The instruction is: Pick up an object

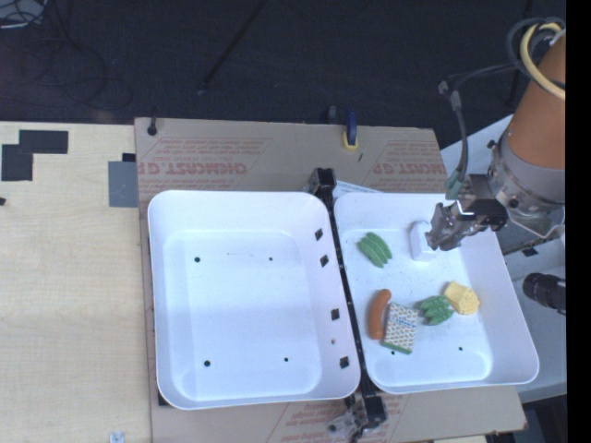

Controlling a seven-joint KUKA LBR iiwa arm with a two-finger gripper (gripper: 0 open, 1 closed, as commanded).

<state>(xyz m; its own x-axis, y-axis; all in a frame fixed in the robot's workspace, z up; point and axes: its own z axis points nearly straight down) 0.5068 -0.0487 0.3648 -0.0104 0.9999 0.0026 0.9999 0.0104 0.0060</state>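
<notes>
My gripper [441, 233] hangs over the upper right part of the right bin [499, 340]. A small white object [419, 243] lies just to its left, touching or nearly touching it; I cannot tell which. A green pea pod [374, 247] lies further left. Nearer the front of the bin are an orange sausage-shaped piece [378, 311], a checked flat piece [401, 327], a green leafy piece [434, 309] and a yellow piece [462, 297].
The left bin [166, 247] stands beside the right one, with black clips [334, 314] along the wall between them. Both rest on a cardboard sheet [240, 160]. The arm's orange band [543, 109] and cables rise at the right.
</notes>
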